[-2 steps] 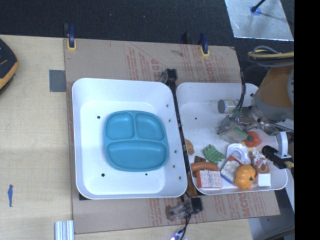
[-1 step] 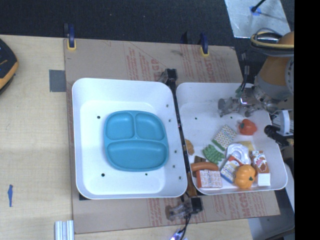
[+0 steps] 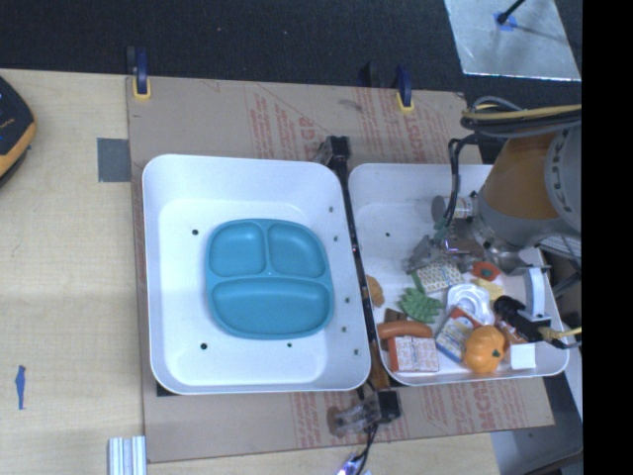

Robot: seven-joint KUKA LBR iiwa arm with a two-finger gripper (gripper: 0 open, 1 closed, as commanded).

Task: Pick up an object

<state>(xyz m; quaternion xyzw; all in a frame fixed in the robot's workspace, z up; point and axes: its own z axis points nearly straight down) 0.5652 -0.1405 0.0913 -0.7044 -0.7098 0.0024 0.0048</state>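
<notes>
My gripper (image 3: 433,254) is low in the right bin (image 3: 396,191), at the upper edge of a pile of toy food. Just below it lies a pale speckled packet (image 3: 438,277), then a green leafy piece (image 3: 420,305). Further toward the front are an orange sausage (image 3: 406,331), a red and white box (image 3: 416,356), a small blue and red carton (image 3: 453,335) and an orange round fruit (image 3: 484,349). A white cup (image 3: 469,298) and a small red piece (image 3: 485,269) lie to the gripper's right. I see nothing held in the gripper.
The left bin (image 3: 168,265) holds a blue divided plate (image 3: 268,276). A brown piece (image 3: 374,290) lies against the right bin's left wall. The arm (image 3: 529,181) covers that bin's upper right. The bin's back left floor is bare.
</notes>
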